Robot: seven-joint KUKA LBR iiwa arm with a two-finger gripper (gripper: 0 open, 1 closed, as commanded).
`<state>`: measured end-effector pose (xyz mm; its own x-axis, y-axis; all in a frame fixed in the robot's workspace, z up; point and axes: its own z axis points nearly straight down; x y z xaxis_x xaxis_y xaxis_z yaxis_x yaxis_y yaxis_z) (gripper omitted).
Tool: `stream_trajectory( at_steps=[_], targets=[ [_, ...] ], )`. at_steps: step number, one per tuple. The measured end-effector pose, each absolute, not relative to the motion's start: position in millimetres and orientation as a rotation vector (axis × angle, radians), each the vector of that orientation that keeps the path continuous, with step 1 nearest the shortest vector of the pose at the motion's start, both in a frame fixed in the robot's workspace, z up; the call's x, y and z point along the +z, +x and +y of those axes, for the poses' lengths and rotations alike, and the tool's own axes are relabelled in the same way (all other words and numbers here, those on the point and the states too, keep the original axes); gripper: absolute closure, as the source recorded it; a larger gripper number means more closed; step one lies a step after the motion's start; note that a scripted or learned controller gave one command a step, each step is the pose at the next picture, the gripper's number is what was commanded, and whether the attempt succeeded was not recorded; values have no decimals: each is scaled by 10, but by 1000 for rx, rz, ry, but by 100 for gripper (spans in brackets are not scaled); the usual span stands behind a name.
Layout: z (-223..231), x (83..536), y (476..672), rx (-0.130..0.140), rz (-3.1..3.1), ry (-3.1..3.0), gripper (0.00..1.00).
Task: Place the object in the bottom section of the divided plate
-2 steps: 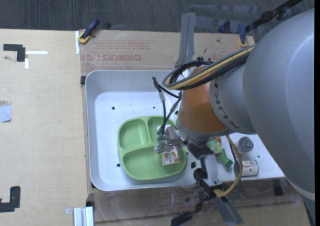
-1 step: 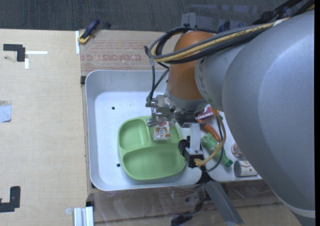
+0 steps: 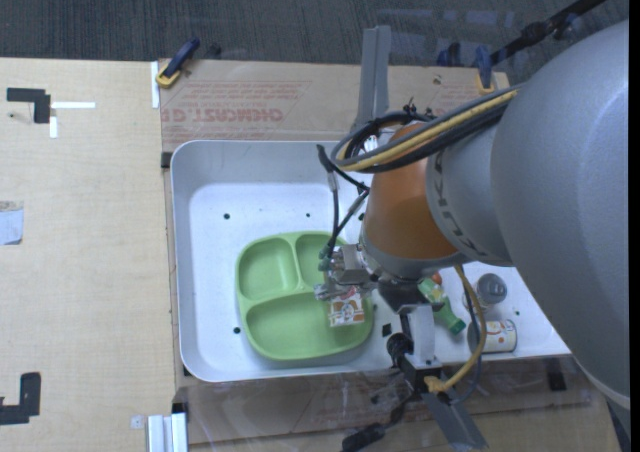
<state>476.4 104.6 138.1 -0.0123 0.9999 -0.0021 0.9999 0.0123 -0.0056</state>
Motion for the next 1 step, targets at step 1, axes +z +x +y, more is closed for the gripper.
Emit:
stream_trajectory(
  at_steps=[1],
  targets=[
    [1046, 1383, 4766, 8, -2234, -2206, 0]
  ],
)
